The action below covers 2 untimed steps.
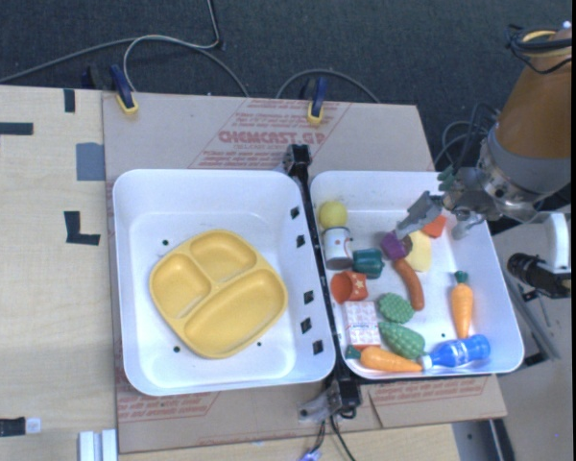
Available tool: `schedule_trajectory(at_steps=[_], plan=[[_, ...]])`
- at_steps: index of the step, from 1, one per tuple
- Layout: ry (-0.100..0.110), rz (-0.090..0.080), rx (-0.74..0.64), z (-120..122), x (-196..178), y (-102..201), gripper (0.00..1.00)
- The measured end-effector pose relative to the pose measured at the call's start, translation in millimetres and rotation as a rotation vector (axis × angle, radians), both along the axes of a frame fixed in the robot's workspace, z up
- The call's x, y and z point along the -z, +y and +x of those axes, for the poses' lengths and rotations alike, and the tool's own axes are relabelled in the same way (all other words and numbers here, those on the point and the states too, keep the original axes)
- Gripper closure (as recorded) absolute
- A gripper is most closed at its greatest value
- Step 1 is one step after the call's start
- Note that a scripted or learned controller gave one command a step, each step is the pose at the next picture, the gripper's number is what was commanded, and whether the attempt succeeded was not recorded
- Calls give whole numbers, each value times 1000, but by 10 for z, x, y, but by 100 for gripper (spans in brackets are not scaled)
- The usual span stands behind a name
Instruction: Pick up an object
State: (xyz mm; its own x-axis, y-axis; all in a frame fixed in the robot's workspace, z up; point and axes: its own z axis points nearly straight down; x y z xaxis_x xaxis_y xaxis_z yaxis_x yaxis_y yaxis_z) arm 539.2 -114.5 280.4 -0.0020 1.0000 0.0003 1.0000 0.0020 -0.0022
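Note:
The right bin (480, 257) holds several toy foods: a lemon (333, 212), a silver can (338, 246), a teal cup (368, 261), a purple eggplant (394, 247), a pale yellow piece (420, 254), a red sausage (410, 284), a carrot (462, 305) and a blue bottle (461, 351). My gripper (435, 219) hangs over the bin's upper right part, fingers spread open. A small orange-red piece (434, 227) shows between the fingers; whether they touch it I cannot tell.
The left bin (134, 257) holds a yellow divided plate (218, 291). Green toy vegetables (401, 327), a second carrot (389, 360) and a small printed box (362, 329) crowd the right bin's front. Clamps and cables lie at the bench's far edge.

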Motion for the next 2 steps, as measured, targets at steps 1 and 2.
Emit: schedule_trajectory(at_steps=[1,2], plan=[[3,0,2,423,1762,-645,0],[-8,-6,3,176,1939,-513,0]])
